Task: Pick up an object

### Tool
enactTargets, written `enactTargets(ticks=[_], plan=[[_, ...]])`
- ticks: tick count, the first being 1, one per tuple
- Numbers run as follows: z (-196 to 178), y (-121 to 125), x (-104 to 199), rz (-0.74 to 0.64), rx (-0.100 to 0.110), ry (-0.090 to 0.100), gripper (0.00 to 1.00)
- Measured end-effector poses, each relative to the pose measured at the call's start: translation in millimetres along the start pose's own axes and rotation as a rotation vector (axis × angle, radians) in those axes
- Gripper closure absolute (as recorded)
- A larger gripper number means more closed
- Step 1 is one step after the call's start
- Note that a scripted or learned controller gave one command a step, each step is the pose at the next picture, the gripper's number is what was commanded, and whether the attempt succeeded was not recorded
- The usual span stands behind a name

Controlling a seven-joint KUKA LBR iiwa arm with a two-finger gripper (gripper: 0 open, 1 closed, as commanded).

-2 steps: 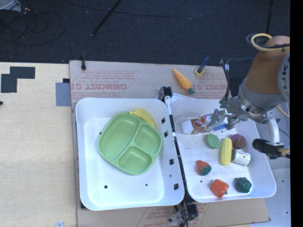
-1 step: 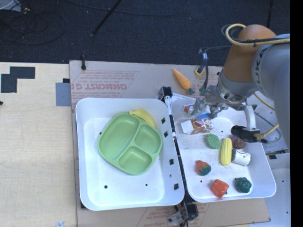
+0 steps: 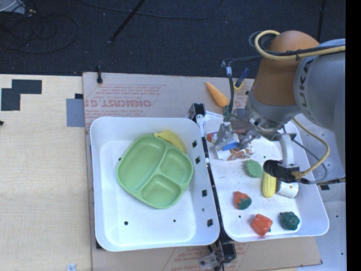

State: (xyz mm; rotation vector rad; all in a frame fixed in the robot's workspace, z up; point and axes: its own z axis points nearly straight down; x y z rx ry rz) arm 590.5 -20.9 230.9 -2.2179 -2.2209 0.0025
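Note:
My gripper [image 3: 230, 136] is low over the far left corner of the right bin [image 3: 316, 226]. Right under it lies a small blue and orange item [image 3: 232, 148], partly hidden by the gripper. Nearer the front of this bin sit a green knobbly piece [image 3: 254, 168], a yellow corn cob [image 3: 269, 184] next to a white cup [image 3: 289, 190], a red and green pepper [image 3: 242, 200], a red pepper [image 3: 261, 223] and a dark green broccoli [image 3: 290, 221].
The left bin [image 3: 107, 219] holds a green divided plate [image 3: 155, 171] with a yellow item [image 3: 172, 139] tucked behind it. An orange carrot [image 3: 217, 94] lies on the cardboard behind the bins. The arm's body [image 3: 282, 78] looms over the right bin's back edge.

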Motion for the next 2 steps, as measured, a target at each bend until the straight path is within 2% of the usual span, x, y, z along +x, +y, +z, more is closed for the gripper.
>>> enactTargets(ticks=[1,2], plan=[[23,-15,-104,0.004,0.001,-0.002,1.00],[38,50,-69,0.000,0.000,-0.001,1.00]])
